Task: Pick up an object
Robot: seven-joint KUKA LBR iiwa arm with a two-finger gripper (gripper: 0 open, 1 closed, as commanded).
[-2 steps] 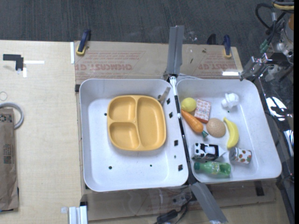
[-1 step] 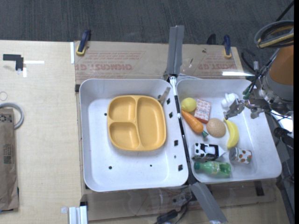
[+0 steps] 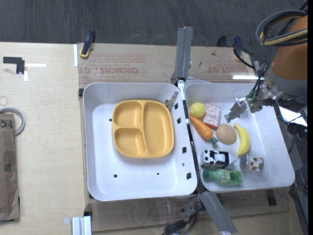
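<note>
Nearest the camera, a green bottle [image 3: 222,176] lay along the front of the right bin [image 3: 274,146], beside a small can [image 3: 252,163] and a black-and-white carton [image 3: 216,156]. Behind them sat a banana [image 3: 242,138], potato [image 3: 226,133], carrot [image 3: 201,127], lemon [image 3: 197,109] and red packet [image 3: 212,115]. The left bin [image 3: 98,146] held a yellow divided plate [image 3: 143,129]. Nothing seemed picked yet: the tool [image 3: 234,111] hung open and empty above the right bin, near the banana.

Dark grey carpet floor [image 3: 122,9] beyond; pale wood bench [image 3: 44,131]; cardboard sheet [image 3: 127,65] under bins.
</note>
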